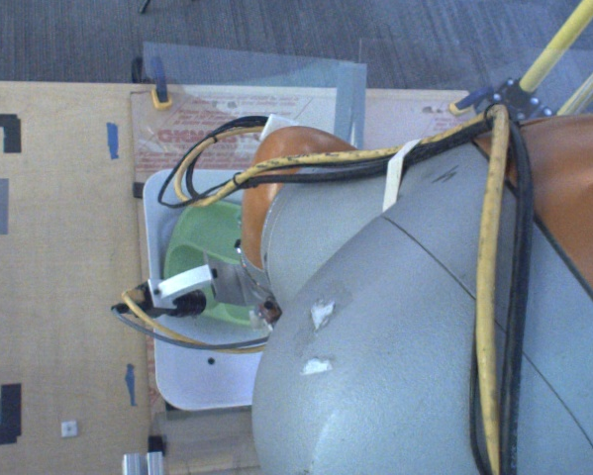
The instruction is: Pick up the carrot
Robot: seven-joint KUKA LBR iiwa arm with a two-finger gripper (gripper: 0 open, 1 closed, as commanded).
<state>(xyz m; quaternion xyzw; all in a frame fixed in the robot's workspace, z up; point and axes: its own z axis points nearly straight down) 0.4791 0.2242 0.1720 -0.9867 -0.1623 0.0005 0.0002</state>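
My grey arm (pixel 395 315) reaches in from the right and covers most of both bins. Its orange band (pixel 291 151) sits above the wrist. The gripper (pixel 241 283) points down into the left white bin (pixel 192 379), over a light green object (pixel 199 250) that lies in the bin's upper half. The arm's bulk hides the part of the bin under the wrist. A white bracket with a black part (pixel 180 293) sticks out to the left of the wrist.
Yellow and black cables (pixel 207 146) loop from the wrist over the bin's far rim, and another loop (pixel 162 327) hangs over its left wall. Cardboard (pixel 58 265) covers the bench to the left. A yellow pole (pixel 563 38) crosses the top right.
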